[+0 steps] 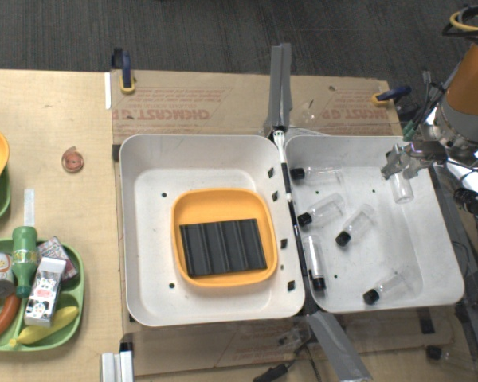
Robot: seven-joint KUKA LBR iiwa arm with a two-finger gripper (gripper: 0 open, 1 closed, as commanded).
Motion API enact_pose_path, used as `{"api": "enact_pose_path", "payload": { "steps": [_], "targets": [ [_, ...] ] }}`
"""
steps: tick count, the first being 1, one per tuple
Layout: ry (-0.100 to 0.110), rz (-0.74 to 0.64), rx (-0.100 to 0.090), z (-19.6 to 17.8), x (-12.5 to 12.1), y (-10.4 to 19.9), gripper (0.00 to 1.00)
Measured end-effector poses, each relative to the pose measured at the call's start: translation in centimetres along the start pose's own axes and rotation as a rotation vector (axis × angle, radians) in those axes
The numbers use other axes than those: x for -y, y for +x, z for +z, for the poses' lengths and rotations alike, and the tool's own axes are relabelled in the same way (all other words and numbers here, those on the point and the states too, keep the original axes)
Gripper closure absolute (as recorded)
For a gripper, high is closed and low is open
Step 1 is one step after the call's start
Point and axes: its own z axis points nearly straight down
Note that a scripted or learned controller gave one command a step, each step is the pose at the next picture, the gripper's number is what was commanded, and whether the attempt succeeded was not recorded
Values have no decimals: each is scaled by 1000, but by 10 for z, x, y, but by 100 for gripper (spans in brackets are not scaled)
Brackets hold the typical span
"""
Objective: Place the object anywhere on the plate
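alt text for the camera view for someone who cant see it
A robot gripper hangs over the right white bin, where several clear vials with black caps lie scattered. The left white bin holds an orange plate with a dark ridged block on it.

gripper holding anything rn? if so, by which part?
Looks like the gripper holds a clear vial by its upper end; the body hangs below. Too small to be certain.
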Motion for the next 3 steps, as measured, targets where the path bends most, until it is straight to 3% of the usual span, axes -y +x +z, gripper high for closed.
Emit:
{"api": "enact_pose_path", "payload": {
  "steps": [1, 2, 3],
  "targets": [
    [-2, -215, 2, -12, -50, -43, 100],
    [-3, -362, 2, -71, -58, -43, 100],
    [-4, -625, 3, -133, -58, -44, 100]
  ]
}}
